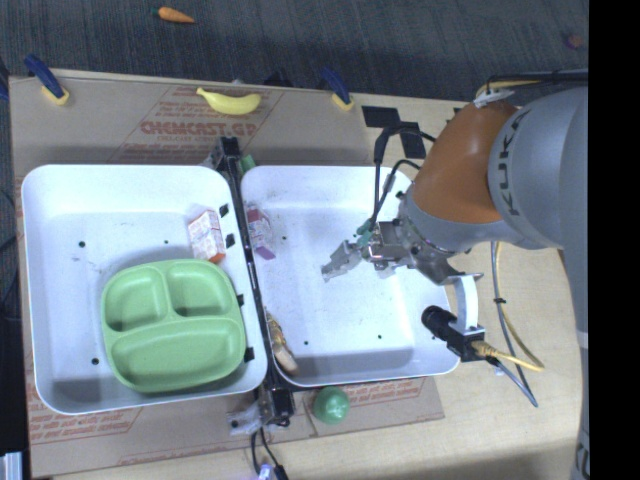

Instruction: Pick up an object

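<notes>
My gripper (340,259) hangs over the middle of the right bin (330,363), pointing left, open with nothing between its fingers. A small pink and white packet (258,230) lies against that bin's left wall, well to the left of the gripper. A tan, elongated object (279,348) rests in the bin's front left corner. In the left bin (50,268) sit a green divided plate (175,323) and, behind it, a small red and white carton (205,234).
A green ball (330,404) lies on the cardboard in front of the right bin. A yellow banana (230,99) lies behind the bins. Blue clamps (46,78) hold the cardboard's back edge. The black divider (240,238) runs between the bins.
</notes>
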Robot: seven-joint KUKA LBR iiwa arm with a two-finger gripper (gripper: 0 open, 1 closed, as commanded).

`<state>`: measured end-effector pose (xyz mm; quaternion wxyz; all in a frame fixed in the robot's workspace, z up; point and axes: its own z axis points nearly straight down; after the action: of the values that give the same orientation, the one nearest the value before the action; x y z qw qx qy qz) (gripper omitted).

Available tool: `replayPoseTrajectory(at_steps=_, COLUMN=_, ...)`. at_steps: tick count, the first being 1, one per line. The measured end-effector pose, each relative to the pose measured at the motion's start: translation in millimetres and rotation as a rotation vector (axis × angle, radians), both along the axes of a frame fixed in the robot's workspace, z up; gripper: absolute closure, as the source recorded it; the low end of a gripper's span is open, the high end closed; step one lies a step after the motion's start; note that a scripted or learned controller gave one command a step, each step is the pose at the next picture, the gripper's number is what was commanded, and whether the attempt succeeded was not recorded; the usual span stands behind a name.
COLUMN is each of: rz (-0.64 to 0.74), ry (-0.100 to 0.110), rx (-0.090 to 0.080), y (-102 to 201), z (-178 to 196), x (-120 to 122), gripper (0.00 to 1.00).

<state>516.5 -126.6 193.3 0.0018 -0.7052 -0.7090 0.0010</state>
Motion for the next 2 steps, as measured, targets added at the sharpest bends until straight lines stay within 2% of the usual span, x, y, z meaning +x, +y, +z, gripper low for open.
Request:
replayPoseTrajectory(at_steps=1, rz=-0.001, ry=0.000, rx=-0.001, y=-58, z=-63, x=78, gripper=0.00)
replayPoseTrajectory(at_steps=2, rz=0.001, ry=0.003, rx=0.001, y=-19, z=-82, x=-15, gripper=0.00)
